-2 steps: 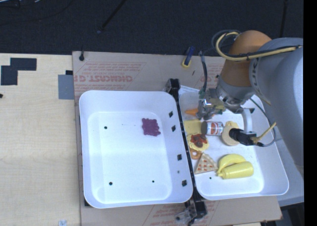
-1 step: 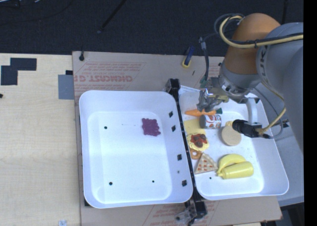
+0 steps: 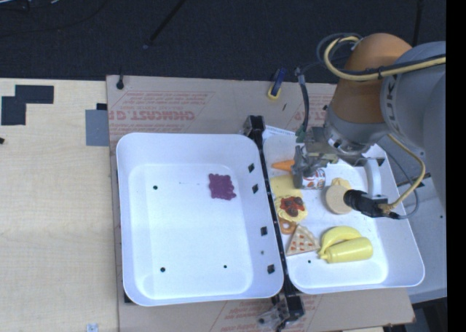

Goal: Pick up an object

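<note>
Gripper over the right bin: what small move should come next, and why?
Probably a short straight descent. The gripper hangs at the right bin's upper left, above an orange carrot-like piece and a small red-and-white item, and nothing shows held in it.

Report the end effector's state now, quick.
End effector: low in the right bin, over the toy food near the carrot; open or closed cannot be told from this view.
</note>
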Available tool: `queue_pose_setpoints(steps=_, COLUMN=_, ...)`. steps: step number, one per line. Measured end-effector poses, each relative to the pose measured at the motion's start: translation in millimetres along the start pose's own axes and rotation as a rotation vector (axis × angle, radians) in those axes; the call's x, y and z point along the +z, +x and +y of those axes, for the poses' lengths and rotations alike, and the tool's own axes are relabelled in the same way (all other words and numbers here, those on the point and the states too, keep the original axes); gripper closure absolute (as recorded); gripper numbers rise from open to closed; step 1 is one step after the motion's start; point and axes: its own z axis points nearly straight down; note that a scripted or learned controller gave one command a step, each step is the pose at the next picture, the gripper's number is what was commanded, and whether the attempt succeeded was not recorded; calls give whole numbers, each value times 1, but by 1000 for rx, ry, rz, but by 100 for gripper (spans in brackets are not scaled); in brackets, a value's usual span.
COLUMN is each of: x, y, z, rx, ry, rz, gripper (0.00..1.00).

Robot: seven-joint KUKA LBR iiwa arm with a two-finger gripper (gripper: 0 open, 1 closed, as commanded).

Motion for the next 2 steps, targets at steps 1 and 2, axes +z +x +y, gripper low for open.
queue_pose_setpoints(steps=1, x=0, y=-6, z=-10, rx=-3, ry=-1, rz=0, gripper=100)
queue_pose_setpoints(steps=2, x=-15, y=-46, z=22, rx=-4, ry=-5, rz=0, gripper=100)
